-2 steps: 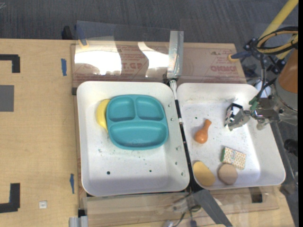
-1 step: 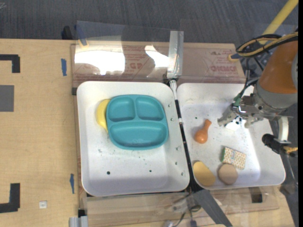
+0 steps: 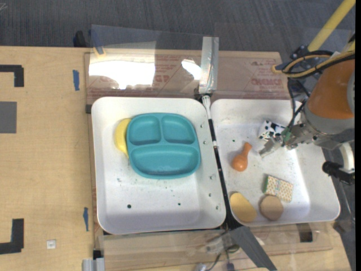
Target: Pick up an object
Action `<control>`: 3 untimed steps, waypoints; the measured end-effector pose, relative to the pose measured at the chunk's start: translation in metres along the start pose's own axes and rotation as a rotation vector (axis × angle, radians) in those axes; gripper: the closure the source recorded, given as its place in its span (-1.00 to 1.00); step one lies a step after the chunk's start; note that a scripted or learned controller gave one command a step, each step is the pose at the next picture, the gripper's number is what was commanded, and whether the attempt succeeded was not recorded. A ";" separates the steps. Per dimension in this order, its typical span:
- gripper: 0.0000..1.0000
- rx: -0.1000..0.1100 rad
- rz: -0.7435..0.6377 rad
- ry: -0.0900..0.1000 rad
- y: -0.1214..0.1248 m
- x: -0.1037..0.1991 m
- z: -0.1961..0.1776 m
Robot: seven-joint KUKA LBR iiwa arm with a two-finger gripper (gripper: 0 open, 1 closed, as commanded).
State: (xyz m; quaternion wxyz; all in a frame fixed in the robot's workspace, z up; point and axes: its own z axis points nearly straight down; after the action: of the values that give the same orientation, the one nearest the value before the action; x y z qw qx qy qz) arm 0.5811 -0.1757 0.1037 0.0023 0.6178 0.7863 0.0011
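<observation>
**Colleague:** What's on the tabletop (image 3: pixel 45 168), biggest first?

**Me:** I see two white bins. The left bin (image 3: pixel 107 208) carries a teal divided plate (image 3: pixel 163 144) toward its far side, with a yellow piece (image 3: pixel 120 135) poking out from under the plate's left edge. The right bin (image 3: pixel 321 208) holds the small items.

**Colleague:** And the arm?

**Me:** The arm (image 3: pixel 333 97) reaches in over the right bin's right edge. Its gripper (image 3: pixel 269 144) sits low near the bin's far middle, just beside a black-and-white object (image 3: pixel 269 131). I cannot tell whether it is released or clenched.

**Colleague:** Loose items?

**Me:** A patterned block (image 3: pixel 280 187) lies toward the near right. At the near edge I see a tan round object (image 3: pixel 271 208) and a yellow oval (image 3: pixel 243 206). An orange peg (image 3: pixel 242 157) lies left of centre.
</observation>
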 end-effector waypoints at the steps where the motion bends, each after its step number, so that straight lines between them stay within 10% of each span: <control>1: -1.00 0.003 -0.210 0.001 0.046 -0.024 0.018; 2: -1.00 0.047 0.078 0.010 0.075 -0.009 0.017; 3: -1.00 0.004 -0.130 0.004 0.045 0.066 0.007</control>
State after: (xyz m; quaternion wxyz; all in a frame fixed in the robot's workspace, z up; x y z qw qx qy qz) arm 0.6096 -0.1006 0.0967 -0.0003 0.5654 0.8248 0.0006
